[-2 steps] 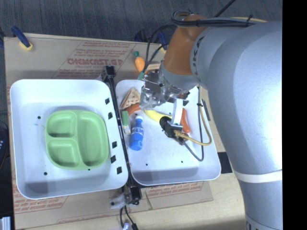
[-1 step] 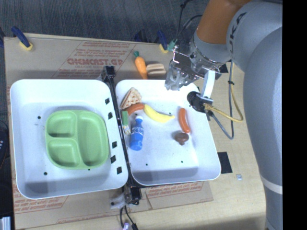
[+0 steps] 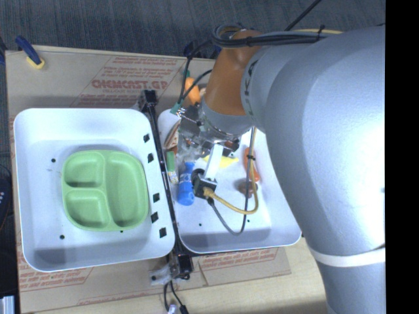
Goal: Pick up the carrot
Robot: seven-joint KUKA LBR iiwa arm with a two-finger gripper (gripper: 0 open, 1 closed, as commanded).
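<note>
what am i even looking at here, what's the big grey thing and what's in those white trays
The big grey shape is a robot arm with an orange band, reaching in from the right. One fixed camera looks down on it at a slant. Its gripper hangs low over the right bin; I cannot tell whether it holds anything. That bin holds a blue object, something yellow and a thin orange piece, likely the carrot, lying beside the gripper. The left bin holds a green divided plate. Both sit on cardboard.

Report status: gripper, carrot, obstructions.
Gripper low in right bin, left side. Carrot lying apart, to its right. Blue object beside gripper.
</note>
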